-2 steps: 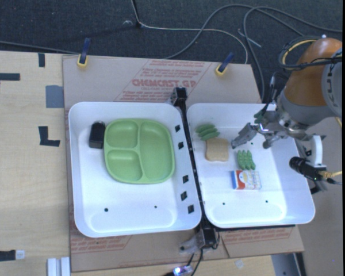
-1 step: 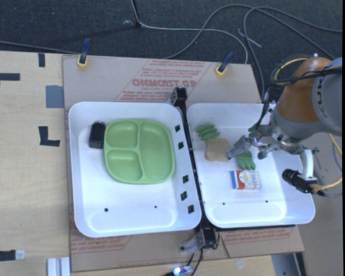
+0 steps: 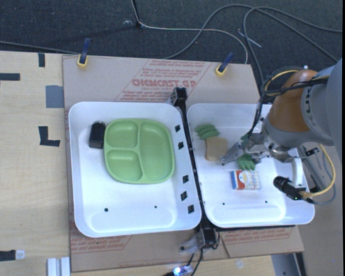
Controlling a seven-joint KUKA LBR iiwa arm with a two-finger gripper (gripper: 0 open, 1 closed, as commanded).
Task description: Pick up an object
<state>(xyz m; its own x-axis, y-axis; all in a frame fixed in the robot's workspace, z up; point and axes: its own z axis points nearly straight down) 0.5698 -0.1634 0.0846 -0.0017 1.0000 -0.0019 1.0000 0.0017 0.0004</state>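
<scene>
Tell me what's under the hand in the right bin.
A small green object lies under the hand, partly covered, so its full shape cannot be told. Below it lies a white carton; to the left, a tan block.

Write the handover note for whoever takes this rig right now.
Gripper: low in the right bin, over a small green object; no grasp can be confirmed.
Right bin also holds a green leafy piece, a tan block and a small red, white and blue carton.
Left bin: green divided plate, black object beside it.
Done: nothing lifted.
Left: grasp one object and raise it.
</scene>
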